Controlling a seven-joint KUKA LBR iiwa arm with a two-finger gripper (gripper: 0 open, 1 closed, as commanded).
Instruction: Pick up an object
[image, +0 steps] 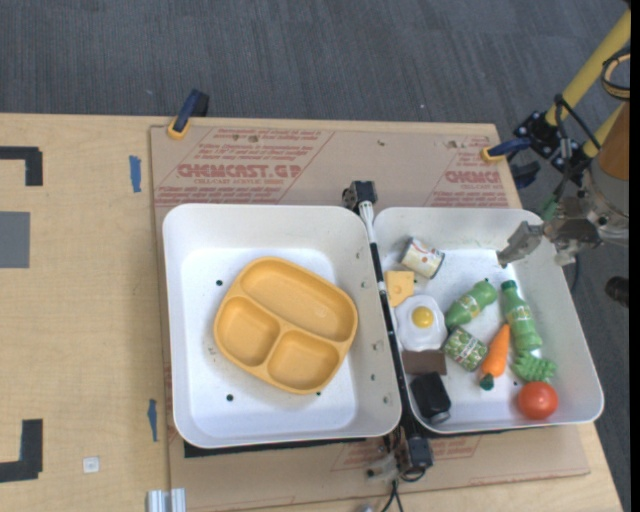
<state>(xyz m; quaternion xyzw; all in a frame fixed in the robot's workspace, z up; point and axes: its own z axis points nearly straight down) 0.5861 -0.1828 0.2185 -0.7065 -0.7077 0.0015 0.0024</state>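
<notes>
Down at the near edge of the right bin, a red tomato sits in the corner, with a black block at the bin's other near corner, hard against the divider. Just behind the tomato an orange carrot lies with its long axis running front to back, slightly slanted, its darker tip toward the near side. Beside it on the right, a green bottle also lies lengthwise front to back, cap end pointing away toward the far wall, its base by a leafy green piece. Left of the carrot are a round green vegetable and a second green bottle lying on a diagonal. A fried egg, a yellow cheese wedge and a small tipped-over can fill the bin's left part.

The gripper hangs over the far right corner of that bin, above bare white floor, well apart from the toys. Nothing sits between its fingers; whether they are spread or closed I can't make out.

The left bin holds a yellow three-compartment plate.
</notes>
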